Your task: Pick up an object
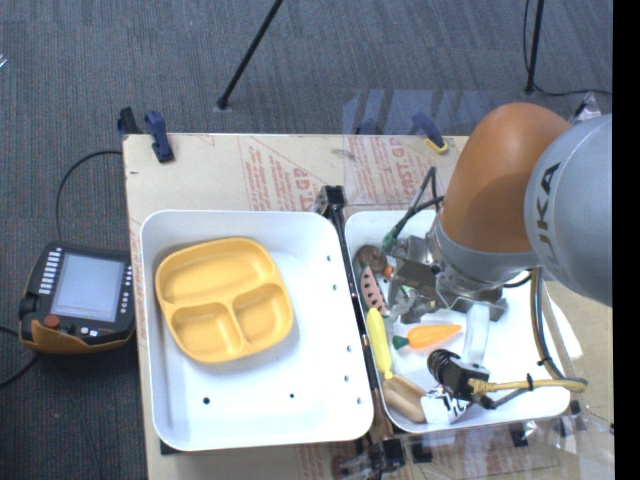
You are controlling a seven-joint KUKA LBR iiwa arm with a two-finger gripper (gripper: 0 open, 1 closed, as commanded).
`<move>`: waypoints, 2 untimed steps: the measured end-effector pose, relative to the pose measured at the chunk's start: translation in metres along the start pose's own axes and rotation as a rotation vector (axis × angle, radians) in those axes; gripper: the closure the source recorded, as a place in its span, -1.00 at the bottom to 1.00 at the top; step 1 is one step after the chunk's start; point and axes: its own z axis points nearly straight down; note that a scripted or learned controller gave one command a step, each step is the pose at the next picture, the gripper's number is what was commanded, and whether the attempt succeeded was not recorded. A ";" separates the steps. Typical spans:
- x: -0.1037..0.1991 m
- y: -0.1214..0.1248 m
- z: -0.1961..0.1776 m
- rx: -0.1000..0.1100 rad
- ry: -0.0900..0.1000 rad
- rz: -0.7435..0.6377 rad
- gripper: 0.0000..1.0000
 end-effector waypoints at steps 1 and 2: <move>0.057 -0.032 0.005 0.004 -0.006 0.020 1.00; -0.015 -0.007 0.067 0.008 -0.009 0.004 1.00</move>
